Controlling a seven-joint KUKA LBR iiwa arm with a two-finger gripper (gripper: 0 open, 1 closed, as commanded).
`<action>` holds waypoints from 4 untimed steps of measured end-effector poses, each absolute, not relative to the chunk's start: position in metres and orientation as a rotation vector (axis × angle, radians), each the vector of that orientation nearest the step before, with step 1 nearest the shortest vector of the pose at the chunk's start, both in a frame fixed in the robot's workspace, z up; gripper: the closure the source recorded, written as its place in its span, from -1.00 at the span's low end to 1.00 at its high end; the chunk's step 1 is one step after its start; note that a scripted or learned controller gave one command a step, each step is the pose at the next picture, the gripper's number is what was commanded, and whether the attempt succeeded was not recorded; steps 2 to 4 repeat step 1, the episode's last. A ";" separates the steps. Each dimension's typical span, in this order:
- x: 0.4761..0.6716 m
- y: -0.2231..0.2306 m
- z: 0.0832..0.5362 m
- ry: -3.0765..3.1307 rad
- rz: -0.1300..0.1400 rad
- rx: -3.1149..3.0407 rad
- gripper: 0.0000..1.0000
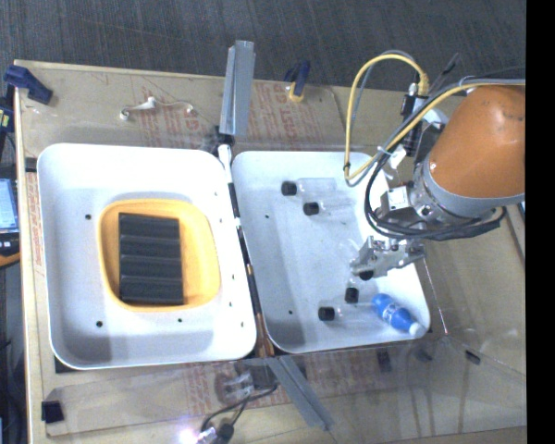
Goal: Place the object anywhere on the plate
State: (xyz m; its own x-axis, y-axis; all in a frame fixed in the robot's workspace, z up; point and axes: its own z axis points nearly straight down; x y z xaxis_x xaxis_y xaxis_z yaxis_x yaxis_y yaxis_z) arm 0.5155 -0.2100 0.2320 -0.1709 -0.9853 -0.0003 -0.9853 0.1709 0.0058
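Note:
A yellow plate (204,248) lies in the left bin (65,248), with a black ridged block (151,257) resting on its middle. A small blue object (395,314) lies in the near right corner of the right bin (287,248). My gripper (367,266) hangs over the right side of that bin, a little up and left of the blue object and apart from it. Nothing shows between its tips, and the wrist hides how they stand.
Small black pieces (311,208) dot the right bin's floor, two at the back and two near the front (326,314). A clear item (320,188) lies at the back. Yellow cables (356,100) loop above the arm. A metal bar (238,81) stands between the bins.

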 end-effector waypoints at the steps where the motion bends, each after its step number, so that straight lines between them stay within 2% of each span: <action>1: 0.516 -0.210 0.232 -2.401 -0.007 2.021 -1.00; 4: 0.516 -0.210 0.232 -2.401 -0.007 2.021 -1.00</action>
